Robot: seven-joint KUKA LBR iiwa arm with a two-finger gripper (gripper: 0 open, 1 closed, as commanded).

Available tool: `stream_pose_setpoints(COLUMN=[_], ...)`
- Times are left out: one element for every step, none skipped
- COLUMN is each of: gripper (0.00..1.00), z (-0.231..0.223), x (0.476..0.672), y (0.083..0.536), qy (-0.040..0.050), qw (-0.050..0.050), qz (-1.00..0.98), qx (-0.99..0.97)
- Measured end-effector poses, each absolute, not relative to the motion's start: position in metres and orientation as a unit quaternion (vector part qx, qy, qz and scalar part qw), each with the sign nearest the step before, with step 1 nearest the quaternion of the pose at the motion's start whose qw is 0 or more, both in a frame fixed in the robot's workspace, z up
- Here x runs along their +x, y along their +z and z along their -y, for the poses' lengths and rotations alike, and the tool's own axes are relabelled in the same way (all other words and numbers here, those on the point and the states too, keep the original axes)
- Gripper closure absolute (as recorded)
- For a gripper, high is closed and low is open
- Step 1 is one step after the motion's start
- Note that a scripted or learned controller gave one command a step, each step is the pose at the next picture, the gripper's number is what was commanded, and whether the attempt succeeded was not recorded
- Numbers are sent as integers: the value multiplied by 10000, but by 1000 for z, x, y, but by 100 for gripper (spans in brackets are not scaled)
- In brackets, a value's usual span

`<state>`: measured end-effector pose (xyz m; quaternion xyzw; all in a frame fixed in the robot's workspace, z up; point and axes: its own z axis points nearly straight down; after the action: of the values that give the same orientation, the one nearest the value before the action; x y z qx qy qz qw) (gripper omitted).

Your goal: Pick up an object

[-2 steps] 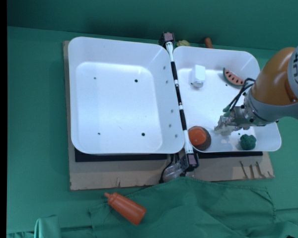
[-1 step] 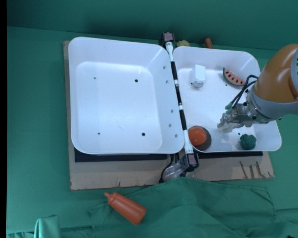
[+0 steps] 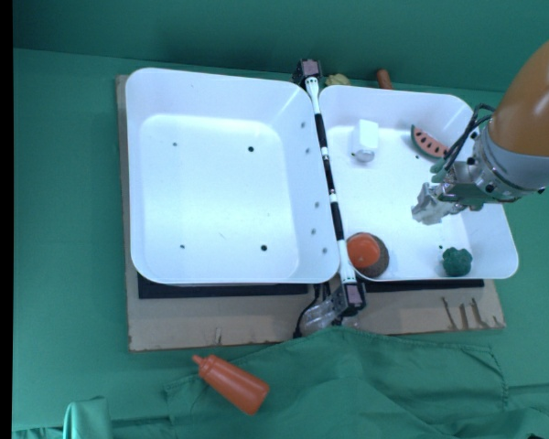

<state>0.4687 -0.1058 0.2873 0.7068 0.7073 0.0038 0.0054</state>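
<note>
Two white bins on the bench, arm in from frame right, gripper [image 3: 430,205] low over the right bin [image 3: 398,195].
Finger state: cannot tell at this angle, nothing visibly between them. Right bin contents: white block [image 3: 366,138] upper left, watermelon slice [image 3: 427,142] upper right near the arm, orange-and-brown ball [image 3: 367,253] at lower left wall, green broccoli piece [image 3: 456,262] lower right, below the gripper and apart from it. Left bin [image 3: 220,176] sits beside it. Orange bottle [image 3: 231,383] lies outside on the green cloth, lower centre-left of frame.
</note>
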Motion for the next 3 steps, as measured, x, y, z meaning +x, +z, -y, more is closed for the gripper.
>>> stream_pose_setpoints(gripper=[100, 100, 100], z=[182, 188, 156], x=[465, 468, 506], y=[215, 255, 179], qy=[-23, 9, 1], qw=[-4, 43, 29], qz=[-7027, -7056, -7064], qx=[7115, 7086, 7078])
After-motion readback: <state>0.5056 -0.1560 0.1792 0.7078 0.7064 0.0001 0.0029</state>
